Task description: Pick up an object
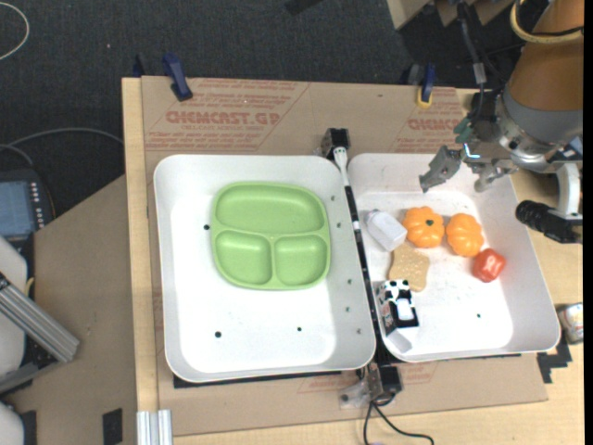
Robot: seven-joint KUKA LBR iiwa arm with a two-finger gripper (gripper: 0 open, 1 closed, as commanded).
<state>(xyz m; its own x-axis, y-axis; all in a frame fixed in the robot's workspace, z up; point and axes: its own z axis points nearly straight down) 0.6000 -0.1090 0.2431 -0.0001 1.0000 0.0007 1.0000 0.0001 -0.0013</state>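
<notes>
While my pincer (463, 167) hangs released above the right bin's (528, 332) far edge, the pumpkins (424, 226) lie just below it. I should centre over one, drop straight, and clench across its width, avoiding its neighbour.

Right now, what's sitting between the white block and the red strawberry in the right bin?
In the camera view, two orange pumpkins lie between the white block and the strawberry: one pumpkin beside the block, the other nearer the strawberry.
</notes>
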